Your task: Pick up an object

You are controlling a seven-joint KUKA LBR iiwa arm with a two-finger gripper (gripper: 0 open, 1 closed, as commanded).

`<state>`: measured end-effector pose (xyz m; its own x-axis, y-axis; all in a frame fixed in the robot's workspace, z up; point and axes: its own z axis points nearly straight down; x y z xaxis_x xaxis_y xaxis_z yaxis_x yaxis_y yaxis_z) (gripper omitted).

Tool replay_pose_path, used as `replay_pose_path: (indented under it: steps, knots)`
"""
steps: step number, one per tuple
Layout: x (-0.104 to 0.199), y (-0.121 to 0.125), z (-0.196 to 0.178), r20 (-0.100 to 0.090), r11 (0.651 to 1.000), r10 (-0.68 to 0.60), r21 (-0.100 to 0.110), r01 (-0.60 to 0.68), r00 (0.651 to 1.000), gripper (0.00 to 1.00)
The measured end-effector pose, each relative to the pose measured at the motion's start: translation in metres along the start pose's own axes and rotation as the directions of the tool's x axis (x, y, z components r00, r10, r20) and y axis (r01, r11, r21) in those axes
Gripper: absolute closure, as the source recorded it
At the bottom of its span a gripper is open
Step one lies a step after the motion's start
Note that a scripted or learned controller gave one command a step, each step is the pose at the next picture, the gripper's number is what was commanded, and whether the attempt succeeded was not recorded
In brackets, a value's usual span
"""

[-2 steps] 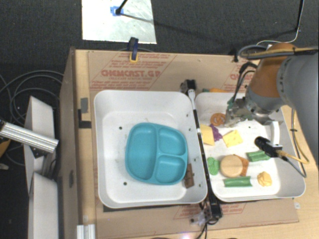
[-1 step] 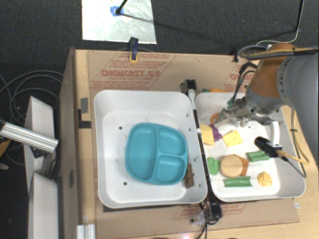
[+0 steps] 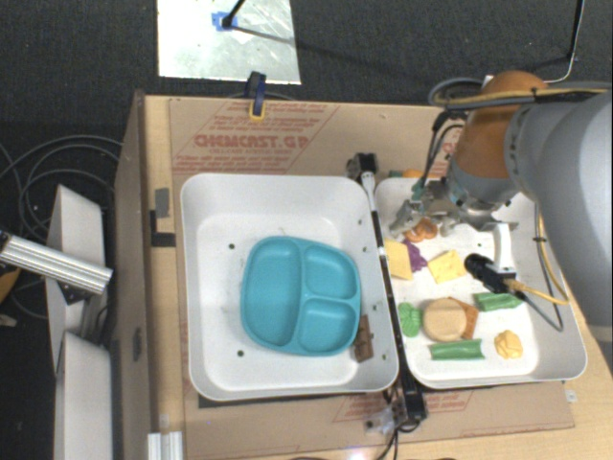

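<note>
Your pincer (image 3: 418,211) sits low at right bin (image 3: 556,353) far-left corner, over small orange-brown piece (image 3: 422,226). Finger state: cannot tell. Yellow wedge (image 3: 445,265) lies just nearward of pincer, long axis slanted. Verify contact before lifting.

Dark carpet floor (image 3: 67,56) surrounds a cardboard-topped bench (image 3: 278,137).

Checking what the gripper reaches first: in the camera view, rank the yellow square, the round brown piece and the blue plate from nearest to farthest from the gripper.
The gripper is at the right bin's far left corner.
1. Yellow square, just toward the camera from it.
2. Round brown piece, nearer the camera, mid bin.
3. Blue plate, in the left bin.
</note>
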<state>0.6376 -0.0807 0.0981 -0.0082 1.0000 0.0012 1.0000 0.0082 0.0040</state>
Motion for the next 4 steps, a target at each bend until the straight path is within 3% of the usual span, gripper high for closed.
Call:
replay_pose_path:
  steps: [1,2,3,4]
  knots:
    - [-0.003,-0.009,0.014,0.002,1.000,0.007,0.002,-0.007,1.000,0.00]
    - [-0.003,-0.008,0.002,0.002,1.000,0.005,0.000,-0.005,1.000,1.00]
    - [-0.003,-0.008,0.003,0.002,1.000,0.005,0.000,-0.005,1.000,0.00]
    - [-0.014,0.033,0.013,0.002,1.000,0.003,-0.002,-0.003,1.000,0.00]
